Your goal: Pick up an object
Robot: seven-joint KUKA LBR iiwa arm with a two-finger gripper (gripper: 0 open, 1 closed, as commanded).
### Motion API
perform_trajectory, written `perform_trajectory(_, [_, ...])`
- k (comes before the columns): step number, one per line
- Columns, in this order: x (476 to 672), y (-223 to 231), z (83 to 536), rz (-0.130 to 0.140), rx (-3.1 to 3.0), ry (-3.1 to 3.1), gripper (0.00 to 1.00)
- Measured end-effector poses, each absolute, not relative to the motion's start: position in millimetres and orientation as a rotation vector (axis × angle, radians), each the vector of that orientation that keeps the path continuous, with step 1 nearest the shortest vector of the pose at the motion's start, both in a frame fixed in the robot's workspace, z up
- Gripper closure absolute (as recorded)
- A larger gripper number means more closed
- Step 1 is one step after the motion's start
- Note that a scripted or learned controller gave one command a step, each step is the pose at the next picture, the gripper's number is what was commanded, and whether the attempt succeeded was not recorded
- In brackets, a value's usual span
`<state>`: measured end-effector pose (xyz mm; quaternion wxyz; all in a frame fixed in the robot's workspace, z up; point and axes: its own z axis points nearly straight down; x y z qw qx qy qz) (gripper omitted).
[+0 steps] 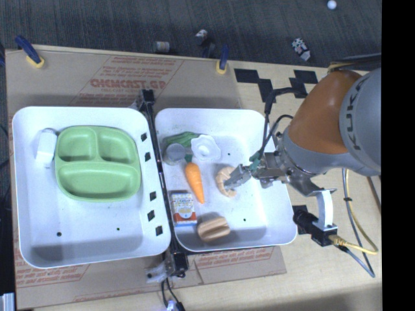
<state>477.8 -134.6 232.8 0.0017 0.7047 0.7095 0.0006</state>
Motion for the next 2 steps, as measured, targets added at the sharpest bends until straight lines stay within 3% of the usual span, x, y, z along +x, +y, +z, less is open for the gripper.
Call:
perform_trajectory(1, [476.1,-212,186,-0.002,2.217,2.228,0.00])
perform_trajectory(2, [475.7,-158,100,-0.002,2.218,2.233,0.00])
